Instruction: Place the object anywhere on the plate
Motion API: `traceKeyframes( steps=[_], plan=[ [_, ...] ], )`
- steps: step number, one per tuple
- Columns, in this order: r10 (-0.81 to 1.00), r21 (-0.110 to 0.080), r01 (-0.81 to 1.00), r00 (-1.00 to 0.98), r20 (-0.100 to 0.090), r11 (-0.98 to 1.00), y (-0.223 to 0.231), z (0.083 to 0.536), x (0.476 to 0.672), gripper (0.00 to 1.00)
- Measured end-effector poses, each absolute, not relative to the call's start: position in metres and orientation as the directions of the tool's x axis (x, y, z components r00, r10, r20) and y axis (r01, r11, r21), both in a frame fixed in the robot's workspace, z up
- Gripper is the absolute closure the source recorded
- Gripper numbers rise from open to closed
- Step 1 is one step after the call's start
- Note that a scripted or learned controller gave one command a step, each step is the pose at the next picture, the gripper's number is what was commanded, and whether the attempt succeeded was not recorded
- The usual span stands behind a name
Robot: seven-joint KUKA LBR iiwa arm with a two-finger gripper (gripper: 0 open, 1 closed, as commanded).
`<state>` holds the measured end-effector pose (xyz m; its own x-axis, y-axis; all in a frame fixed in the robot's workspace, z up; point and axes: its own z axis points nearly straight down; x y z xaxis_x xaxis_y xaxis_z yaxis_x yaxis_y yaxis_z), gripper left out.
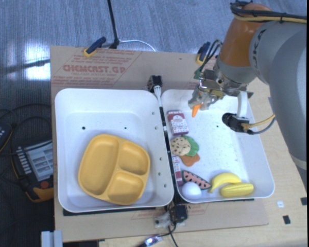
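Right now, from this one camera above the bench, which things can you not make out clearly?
- Gripper: too small to tell if the orange piece sits between its fingers or only below them.
- Milk carton: label print too small to read.
- Red packet by the right bin's left wall: partly hidden by the white egg.
- Arm: cut off by the right edge.
- Yellow plate: fully visible.

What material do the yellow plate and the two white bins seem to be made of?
The plate looks like moulded plastic with a matt to slightly satin finish: even yellow colour, rounded dividers, soft highlights. The left bin and right bin also look like thin formed plastic: smooth white walls with rounded corners. This stays a guess from looks.
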<state>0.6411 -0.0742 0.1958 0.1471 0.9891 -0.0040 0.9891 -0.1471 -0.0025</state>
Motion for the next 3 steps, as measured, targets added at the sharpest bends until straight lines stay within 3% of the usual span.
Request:
traceKeyframes(
  steps=[1,2,3],
  plan=[
    [0.989,-0.002,0.989,0.147,-0.004,-0.147,-0.074,0.196,0.641,0.00],
    [0.990,-0.004,0.990,0.144,-0.006,-0.144,-0.074,0.205,0.641,1.00],
    [0.992,-0.006,0.992,-0.124,0.000,0.124,0.038,0.182,0.619,1.00]
  ],
)
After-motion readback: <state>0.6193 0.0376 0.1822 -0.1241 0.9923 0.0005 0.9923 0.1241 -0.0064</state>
